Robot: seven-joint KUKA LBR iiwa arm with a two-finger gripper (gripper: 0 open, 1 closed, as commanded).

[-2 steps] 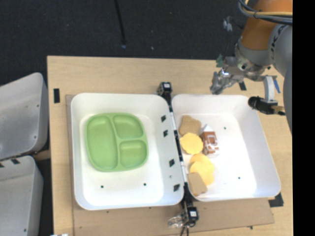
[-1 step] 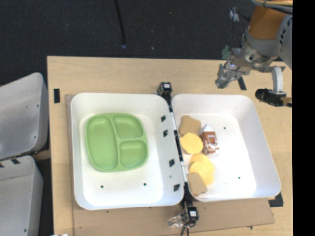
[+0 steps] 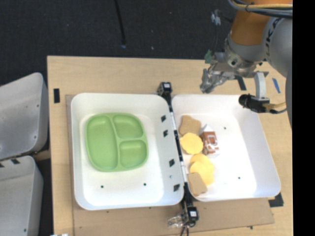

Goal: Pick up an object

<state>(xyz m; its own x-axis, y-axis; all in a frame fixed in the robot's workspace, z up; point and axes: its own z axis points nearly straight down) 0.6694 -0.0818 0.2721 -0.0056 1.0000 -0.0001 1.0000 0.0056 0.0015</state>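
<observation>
The arm hangs high at the top right, orange band up by the frame's edge, and the claw [image 3: 210, 82] sits just over the far rim of the right bin [image 3: 256, 141], around the bin's eleven o'clock corner. Nothing is between the fingers, that much is plain; whether they are spread or pinched together I cannot tell from here, they are too small and dark.

So, by my reading, this is the approach: no pick made yet.

The candidates are all heaped along the right bin's left wall. A tan biscuit-shaped piece [image 3: 189, 125] lies at the top of the heap, a round yellow disc [image 3: 191, 143] just below and touching it, a small red-and-white packet [image 3: 210, 142] at the disc's three o'clock, then more yellow pieces [image 3: 203, 168] and another tan piece [image 3: 197, 184] at the bottom. From the claw the heap lies at about seven o'clock, well apart.

Over in the left bin [image 3: 78, 181], a green divided tray [image 3: 117, 141].

Next, I'd judge, it must travel inward, pick one piece, and descend. The packet looks most isolated.
</observation>
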